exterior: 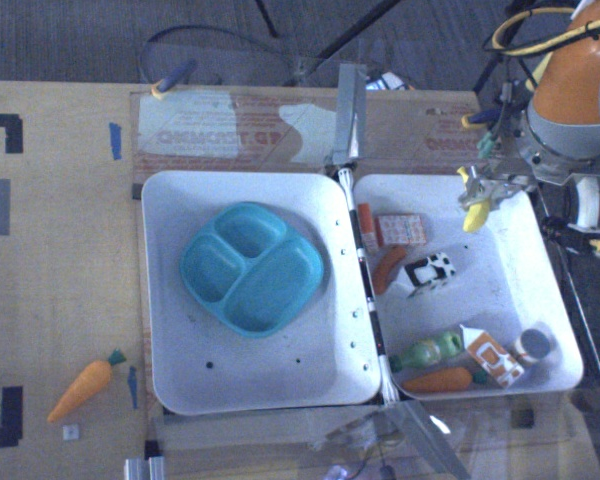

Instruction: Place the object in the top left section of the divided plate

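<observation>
We take the blue divided plate point(252, 267) as our landmark; it lies in the left white bin point(170, 353), and all its sections are bare. Far to the left of the plate and lower, a toy carrot point(80, 389) rests on the worktop point(50, 258) outside the bin. To the right of the plate, in the right white bin point(540, 268), we see a small patterned box point(401, 230), a reddish sausage shape point(387, 268) and a black and white toy cow point(429, 270). Lower right of the plate lie a green item point(428, 351), another carrot point(441, 379) and a small carton point(493, 358). Far to the right of the plate and higher, the gripper point(477, 200) is there, its fingers closed around a yellow object point(476, 214), above the right bin.
</observation>
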You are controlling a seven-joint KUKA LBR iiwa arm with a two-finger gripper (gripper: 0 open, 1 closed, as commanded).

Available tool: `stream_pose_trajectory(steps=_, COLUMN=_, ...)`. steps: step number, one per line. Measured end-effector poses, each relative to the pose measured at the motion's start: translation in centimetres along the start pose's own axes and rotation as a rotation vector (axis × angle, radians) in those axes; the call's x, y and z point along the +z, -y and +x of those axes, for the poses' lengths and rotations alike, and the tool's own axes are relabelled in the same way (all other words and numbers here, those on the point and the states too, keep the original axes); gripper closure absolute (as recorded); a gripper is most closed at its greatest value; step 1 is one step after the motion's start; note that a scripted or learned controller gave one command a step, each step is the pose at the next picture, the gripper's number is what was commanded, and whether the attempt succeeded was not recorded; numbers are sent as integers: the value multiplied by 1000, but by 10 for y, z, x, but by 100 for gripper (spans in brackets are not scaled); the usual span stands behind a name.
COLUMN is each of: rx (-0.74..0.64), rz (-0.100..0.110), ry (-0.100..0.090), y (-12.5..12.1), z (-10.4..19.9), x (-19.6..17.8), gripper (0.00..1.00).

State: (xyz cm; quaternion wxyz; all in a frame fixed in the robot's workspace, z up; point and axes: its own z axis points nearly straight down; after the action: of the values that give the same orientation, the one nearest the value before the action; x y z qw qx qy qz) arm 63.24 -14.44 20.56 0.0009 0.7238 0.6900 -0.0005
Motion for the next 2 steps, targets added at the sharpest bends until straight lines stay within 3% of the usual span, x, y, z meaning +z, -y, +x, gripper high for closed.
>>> stream_pose_trajectory(steps=1, rx=-121, rz=-3, ry=-1, y=-27, z=16, x=34, gripper=100)
stream_pose_trajectory(steps=2, rx=-189, rz=-2, ry=-1, y=-35, z=0, x=68, gripper=100)
